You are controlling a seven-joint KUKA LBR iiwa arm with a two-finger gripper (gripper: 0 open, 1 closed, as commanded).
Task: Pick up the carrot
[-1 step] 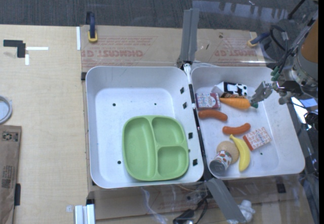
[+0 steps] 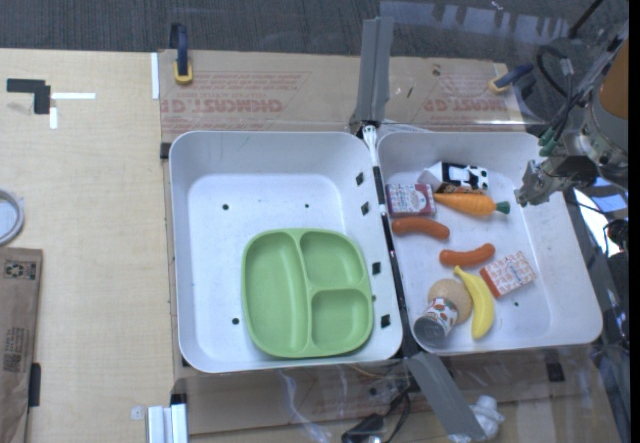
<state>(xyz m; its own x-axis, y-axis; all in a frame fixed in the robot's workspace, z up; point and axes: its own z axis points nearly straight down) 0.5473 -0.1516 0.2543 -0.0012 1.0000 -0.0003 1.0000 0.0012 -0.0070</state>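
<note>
I can read little writing from here: the brown cardboard strip (image 2: 330, 91) behind the bins carries red lettering, upside down and too blurred for me to make out. A brown paper bag (image 2: 18, 331) at the left edge shows a printed recycling mark. The small red-and-white packet (image 2: 409, 198) and the patterned red carton (image 2: 507, 274) both bear print I cannot decipher.

The orange plastic carrot (image 2: 466, 202) lies on its side in the right white bin (image 2: 560, 331), toward the back, tapering leftward with a small green stub at its right end. It sits just beside the red-and-white packet and just in front of a black-and-white cow-patterned toy (image 2: 462, 175). Its surface looks smooth and glossy.

Nearer to me in that bin I see two reddish-orange sausages (image 2: 421, 227), a yellow curved banana (image 2: 476, 303), and a small tin can (image 2: 438, 316) lying tilted, its open mouth toward me. The left white bin (image 2: 200, 231) holds a pale green three-compartment plastic plate (image 2: 307, 292).

The grey gripper (image 2: 532, 187) hangs over the right bin's right side, near the carrot's green end but apart from it. I cannot tell how wide its fingers stand, and I see nothing between them.
</note>
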